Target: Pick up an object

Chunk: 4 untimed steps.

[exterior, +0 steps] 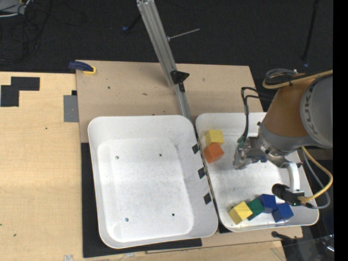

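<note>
While poised over right bin [255, 200], hand [241, 161] at three o'clock of orange block [213, 153]; finger state unclear.

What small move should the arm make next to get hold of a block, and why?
Probably shift the claw toward the orange block and lower onto it. The claw hangs over bare floor of the right bin with nothing under it, and the orange block, touching the yellow block, is the nearest. The blue and green blocks sit farther off, crowded at the bin's near rim.

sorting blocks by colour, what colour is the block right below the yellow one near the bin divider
Orange block, clearest in the camera view.
</note>
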Each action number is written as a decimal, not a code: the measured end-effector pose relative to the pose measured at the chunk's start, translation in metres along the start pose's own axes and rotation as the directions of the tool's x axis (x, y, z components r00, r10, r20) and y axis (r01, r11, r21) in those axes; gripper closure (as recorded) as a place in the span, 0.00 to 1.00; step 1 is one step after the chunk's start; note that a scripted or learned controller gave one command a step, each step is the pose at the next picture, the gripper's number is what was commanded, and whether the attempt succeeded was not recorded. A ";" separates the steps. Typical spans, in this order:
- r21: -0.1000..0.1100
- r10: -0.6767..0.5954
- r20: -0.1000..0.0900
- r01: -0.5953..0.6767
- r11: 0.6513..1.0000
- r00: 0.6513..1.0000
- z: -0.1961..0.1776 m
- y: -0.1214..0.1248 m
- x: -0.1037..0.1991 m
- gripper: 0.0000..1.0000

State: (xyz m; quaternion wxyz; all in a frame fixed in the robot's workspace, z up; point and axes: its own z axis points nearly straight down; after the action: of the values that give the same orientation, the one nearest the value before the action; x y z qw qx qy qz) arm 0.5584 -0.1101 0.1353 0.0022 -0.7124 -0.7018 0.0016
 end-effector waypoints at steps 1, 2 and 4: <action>-0.008 -0.007 0.001 0.007 1.000 1.000 -0.063 -0.002 -0.002 1.00; -0.008 -0.018 0.001 0.018 1.000 1.000 -0.105 -0.001 -0.005 1.00; -0.001 -0.018 -0.001 0.018 1.000 1.000 -0.132 -0.013 0.034 1.00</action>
State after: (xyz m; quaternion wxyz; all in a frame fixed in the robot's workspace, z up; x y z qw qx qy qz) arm 0.5463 -0.0761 0.2672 0.0024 -0.7061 -0.7081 0.0010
